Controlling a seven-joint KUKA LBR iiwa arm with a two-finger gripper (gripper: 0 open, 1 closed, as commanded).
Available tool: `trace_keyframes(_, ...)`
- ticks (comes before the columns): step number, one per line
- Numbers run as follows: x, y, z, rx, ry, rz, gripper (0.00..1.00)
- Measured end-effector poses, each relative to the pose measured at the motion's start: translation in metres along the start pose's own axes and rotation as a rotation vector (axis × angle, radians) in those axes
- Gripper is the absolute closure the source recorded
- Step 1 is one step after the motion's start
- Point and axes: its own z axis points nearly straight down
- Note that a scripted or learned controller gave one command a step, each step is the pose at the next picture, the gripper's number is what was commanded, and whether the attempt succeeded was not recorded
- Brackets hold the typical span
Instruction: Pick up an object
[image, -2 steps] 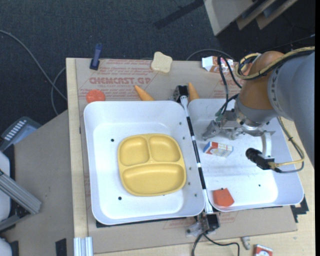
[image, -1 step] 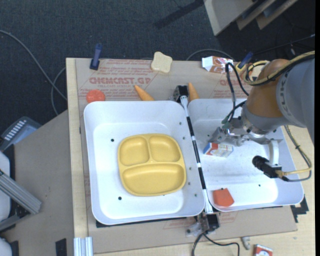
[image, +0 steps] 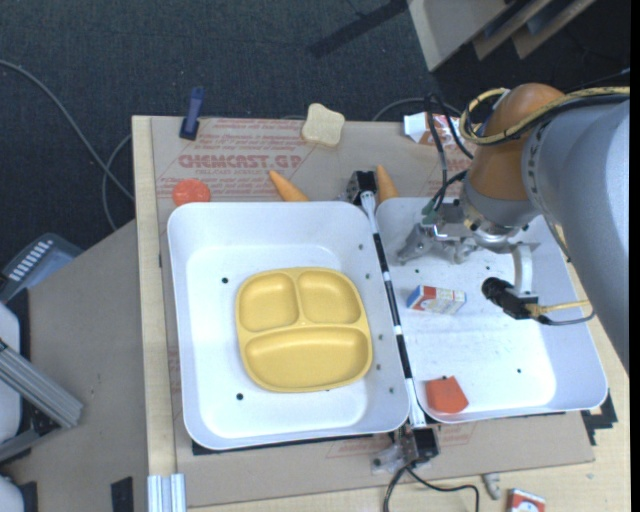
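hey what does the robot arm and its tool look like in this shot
The arm is a thick, rounded grey body with a glossy orange band above the wrist. Yellow and black cables loop around that band. Below it sits the tool, a silvery metal assembly with thin projecting parts.

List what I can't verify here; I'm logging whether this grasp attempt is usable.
- Gripper, camera view: the grey arm's wrist covers it from above, so finger state is unreadable.
- Small white, red and blue carton: print too small to read.
- Orange block: its lower edge is hidden by the right white bin's front rim.
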Motion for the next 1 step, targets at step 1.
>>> trace_keyframes(1,-0.0622,-0.0646,0.0003,0.004,0.0,0.002,0.0)
